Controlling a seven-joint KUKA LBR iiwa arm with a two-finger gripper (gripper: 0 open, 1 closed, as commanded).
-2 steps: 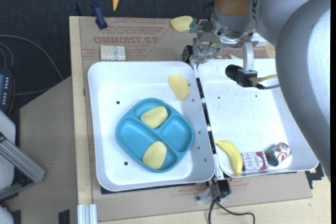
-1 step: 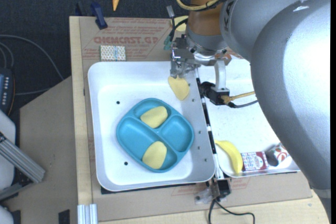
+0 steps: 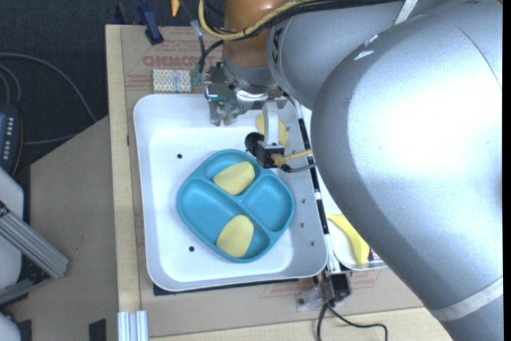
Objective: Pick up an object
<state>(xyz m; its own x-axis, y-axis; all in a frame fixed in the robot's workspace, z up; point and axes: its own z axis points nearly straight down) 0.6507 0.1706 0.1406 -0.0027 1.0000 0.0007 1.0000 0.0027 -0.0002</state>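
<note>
- Two yellow pieces lie in the blue tray, just below and in front of your gripper, which sits at the left bin's far wall.
- You cannot tell how the gripper stands, nor whether it grips anything.
- Descending here risks striking the bin wall and missing everything.
- Tray dividers may block a clean grasp.

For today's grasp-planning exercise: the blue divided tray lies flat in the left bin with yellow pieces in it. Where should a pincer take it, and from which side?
Grip the raised outer rim of the blue divided tray, probably at its near-left edge, coming straight down. The tray lies flat, so only the thin rim offers opposing faces. That edge borders bare floor of the white bin, and the two yellow pieces sit in other compartments.
</note>
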